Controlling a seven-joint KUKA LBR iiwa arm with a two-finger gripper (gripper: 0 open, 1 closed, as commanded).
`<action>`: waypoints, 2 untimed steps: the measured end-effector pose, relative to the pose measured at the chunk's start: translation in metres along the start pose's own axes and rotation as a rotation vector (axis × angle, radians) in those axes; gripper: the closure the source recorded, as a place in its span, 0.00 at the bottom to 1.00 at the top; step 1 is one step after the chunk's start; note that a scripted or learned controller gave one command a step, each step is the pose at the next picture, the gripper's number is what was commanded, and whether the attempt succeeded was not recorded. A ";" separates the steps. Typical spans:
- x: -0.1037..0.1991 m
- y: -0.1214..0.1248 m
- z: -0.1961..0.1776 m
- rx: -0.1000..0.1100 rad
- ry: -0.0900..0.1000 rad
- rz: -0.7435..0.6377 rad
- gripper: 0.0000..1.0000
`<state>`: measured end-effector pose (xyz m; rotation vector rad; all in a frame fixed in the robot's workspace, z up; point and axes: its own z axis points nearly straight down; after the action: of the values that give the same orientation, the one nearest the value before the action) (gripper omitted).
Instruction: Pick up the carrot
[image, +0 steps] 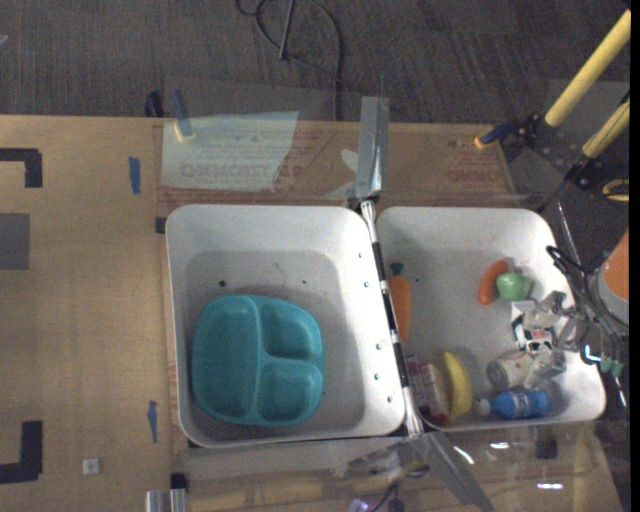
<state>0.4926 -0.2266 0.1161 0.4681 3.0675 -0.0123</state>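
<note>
The carrot (400, 303), orange with a green top, lies along the left wall of the right bin (455, 235), pointing toward the front. My gripper (538, 333) hangs low over the right side of that bin, well to the right of the carrot and apart from it. It sits among small items, and I cannot make out how it stands.
A teal divided plate (258, 358) lies in the left bin (265, 230). The right bin also holds an orange piece (492, 282) beside a green one (514, 285), a banana (458, 384), a red packet (431, 390), a grey can (508, 370) and a blue bottle (520, 404).
</note>
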 end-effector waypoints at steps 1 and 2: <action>-0.001 0.005 0.016 -0.003 -0.011 -0.333 0.00; 0.010 0.086 -0.003 -0.011 0.031 -0.388 0.00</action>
<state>0.5087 -0.1412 0.1185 -0.1336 3.1311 0.0002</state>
